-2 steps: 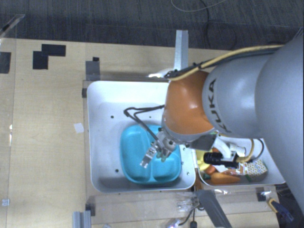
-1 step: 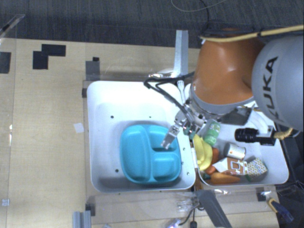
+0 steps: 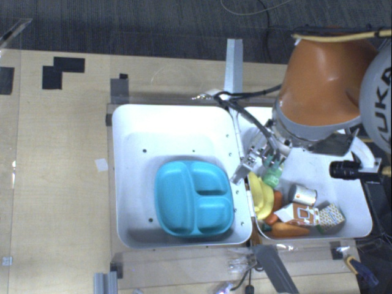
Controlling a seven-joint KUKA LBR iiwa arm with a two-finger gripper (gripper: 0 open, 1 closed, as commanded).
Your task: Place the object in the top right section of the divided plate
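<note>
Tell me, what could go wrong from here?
The gripper hangs over toys crowded together in the right bin: banana, carrot, can. It might grab the wrong one, or two. The plate lies in the left bin, so a weakly held toy could drop while crossing the wall between bins.

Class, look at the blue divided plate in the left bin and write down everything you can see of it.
The divided plate is light blue, smooth and plastic-looking, with rounded corners and a raised rim. Low ridges split it into three sections: one long section along its left side and two smaller ones on its right, one above the other. It lies flat, face up, on the floor of the left white bin, towards the bin's near right corner. Nothing lies in any section, and nothing but the bin touches it.
</note>
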